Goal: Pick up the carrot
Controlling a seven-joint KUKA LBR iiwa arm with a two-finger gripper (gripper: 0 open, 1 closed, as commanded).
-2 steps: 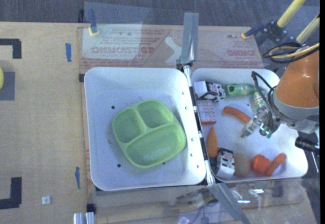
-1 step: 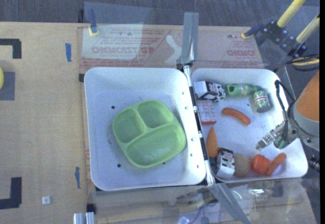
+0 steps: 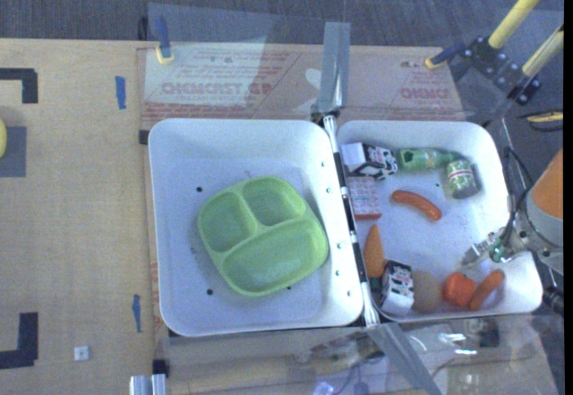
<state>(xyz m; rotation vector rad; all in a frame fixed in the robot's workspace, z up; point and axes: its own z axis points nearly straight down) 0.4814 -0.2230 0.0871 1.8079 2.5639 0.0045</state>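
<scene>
The carrot (image 3: 373, 251), a short orange cone, lies in the right bin (image 3: 488, 144) against its left wall, pointing toward the back. My gripper (image 3: 486, 250) hangs low over the right side of that bin, about a hand's width to the right of the carrot and not touching it. Its metal tip sits just above a red-orange round piece (image 3: 458, 289) and an orange-red oblong piece (image 3: 489, 287) in the front right corner. I see nothing held in the gripper.
The right bin also holds an orange sausage (image 3: 416, 203), a green bottle (image 3: 428, 158), a small can (image 3: 461, 178), a red-white packet (image 3: 363, 198), two black-and-white toys (image 3: 397, 286) and a brown lump (image 3: 428, 293). A green divided plate (image 3: 261, 236) lies in the left bin (image 3: 179, 151).
</scene>
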